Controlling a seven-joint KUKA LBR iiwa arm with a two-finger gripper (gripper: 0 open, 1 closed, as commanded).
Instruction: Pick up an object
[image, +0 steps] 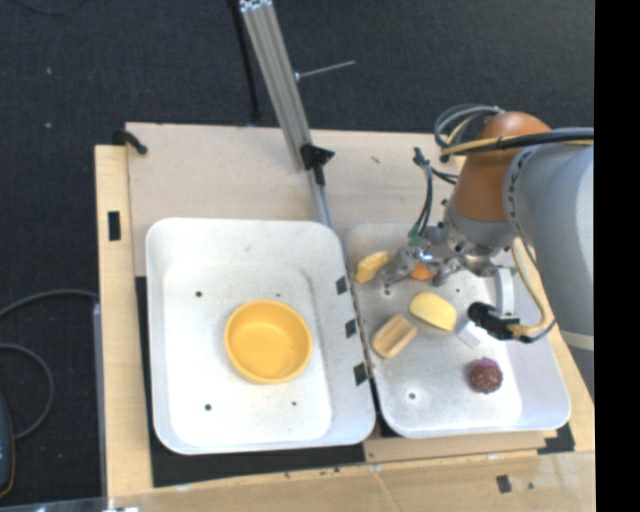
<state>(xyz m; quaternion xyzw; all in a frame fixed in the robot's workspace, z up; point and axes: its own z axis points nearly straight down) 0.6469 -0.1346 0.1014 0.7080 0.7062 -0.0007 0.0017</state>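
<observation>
The end effector (420, 262) hangs low in the right white bin (530, 400), reaching toward a small orange piece (424, 270); whether it grips, I cannot tell. Next, I'd judge, comes closing and lifting.

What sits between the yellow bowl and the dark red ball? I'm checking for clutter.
In the camera view, the tan block lies between the bowl and the ball, past the bins' shared rims.
</observation>
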